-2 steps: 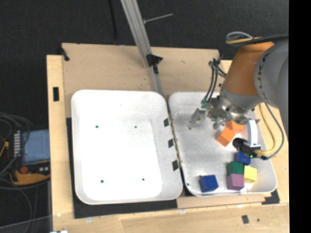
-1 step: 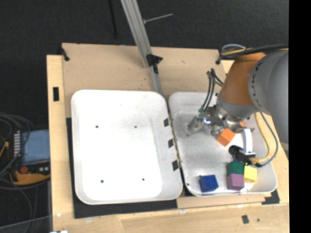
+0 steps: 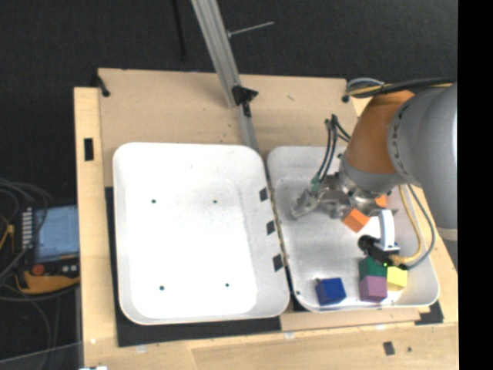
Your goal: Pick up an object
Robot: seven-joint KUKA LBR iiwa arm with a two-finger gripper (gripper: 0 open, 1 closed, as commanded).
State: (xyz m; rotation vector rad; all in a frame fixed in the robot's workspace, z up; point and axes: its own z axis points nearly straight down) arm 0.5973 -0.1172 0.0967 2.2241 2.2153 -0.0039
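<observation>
While the arm [image 3: 408,145] reaches in over the right edge of the counter [image 3: 154,106], the camera view places the end effector [image 3: 305,203] low over the right bin [image 3: 312,245]. It sits in the bin's far half, close to the wall shared with the left bin [image 3: 185,222]. Whether the end effector is wide or narrow cannot be told from this angle, and nothing is seen held in it. Bare bin floor lies beneath its tip.

Candidate object: the orange block [image 3: 354,220], just beside the end effector on the side toward the bin's right wall and partly covered by the wrist. Other items are grouped along the near wall. A blue block [image 3: 330,290] lies toward the near-left corner, then a purple block [image 3: 373,287] with a green block [image 3: 370,268] just behind it. A yellow block [image 3: 397,277] lies close against them toward the near-right corner.

Orientation: the visible part of the orange block reads as compact, with its edges turned diagonal to the bin walls. No long axis can be established, as part of it is hidden. It is judged near cube-shaped, with no marked heading.

Assessment of step: this is the approach, and no grasp is made yet. To do it well, the end effector should shift toward the right wall until centred over the orange block. It should then rotate to close across two flat opposite faces rather than corners, and lower straight down. The block stands apart from the near-wall group, so it is the cleaner choice. Closing on bare floor is the main risk at the present position.
</observation>
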